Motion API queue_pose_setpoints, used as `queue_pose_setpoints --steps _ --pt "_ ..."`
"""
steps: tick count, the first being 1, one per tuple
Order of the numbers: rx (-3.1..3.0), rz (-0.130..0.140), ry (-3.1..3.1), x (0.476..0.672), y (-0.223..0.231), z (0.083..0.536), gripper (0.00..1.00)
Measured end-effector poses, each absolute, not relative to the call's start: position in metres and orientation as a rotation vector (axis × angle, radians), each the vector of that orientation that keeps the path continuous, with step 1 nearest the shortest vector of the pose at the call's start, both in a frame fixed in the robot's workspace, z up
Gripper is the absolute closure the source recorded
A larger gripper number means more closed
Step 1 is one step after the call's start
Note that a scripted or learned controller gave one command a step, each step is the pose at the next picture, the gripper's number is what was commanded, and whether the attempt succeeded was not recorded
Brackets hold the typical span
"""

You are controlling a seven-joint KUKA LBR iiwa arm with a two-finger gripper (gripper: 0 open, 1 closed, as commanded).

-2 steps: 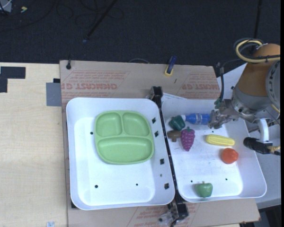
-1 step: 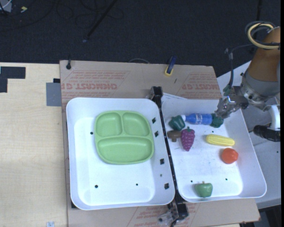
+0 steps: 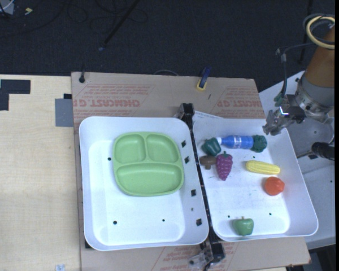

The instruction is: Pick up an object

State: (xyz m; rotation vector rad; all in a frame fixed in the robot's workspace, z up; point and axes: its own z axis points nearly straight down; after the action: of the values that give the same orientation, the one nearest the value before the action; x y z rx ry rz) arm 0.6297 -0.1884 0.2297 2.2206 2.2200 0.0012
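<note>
From the camera above, two shallow white bins sit side by side on the tabletop (image 3: 28,168). The left bin (image 3: 99,219) carries one thing: a green divided plate (image 3: 148,164) with three compartments, lying toward the bin's upper middle, with bare white floor below it and along its left side.

The right bin (image 3: 296,219) carries seven loose things. A blue bottle (image 3: 236,141) lies on its side near the top, a dark green piece (image 3: 259,144) touching its right end and a green pepper (image 3: 211,147) just beside its left end. Below the pepper a small brown piece (image 3: 207,161) touches a bunch of purple grapes (image 3: 224,165). One yellow corn cob (image 3: 263,167) lies to the right, with an orange-red tomato (image 3: 274,186) just below it. One green apple (image 3: 243,226) sits alone near the bottom rim. The floor between the apple and the upper cluster is open.

The hand (image 3: 274,123) hangs over the right bin's upper right corner, near the dark green piece and apart from everything; whether its fingers are wide or narrow cannot be told, and nothing shows between them.
</note>
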Motion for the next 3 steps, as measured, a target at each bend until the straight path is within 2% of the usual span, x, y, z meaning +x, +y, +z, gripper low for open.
queue_pose_setpoints --steps 1,3 --pt "2.222 -0.003 2.226 0.607 -0.149 0.227 1.0" --pt "2.224 -0.005 2.228 0.54 -0.068 0.212 1.0"
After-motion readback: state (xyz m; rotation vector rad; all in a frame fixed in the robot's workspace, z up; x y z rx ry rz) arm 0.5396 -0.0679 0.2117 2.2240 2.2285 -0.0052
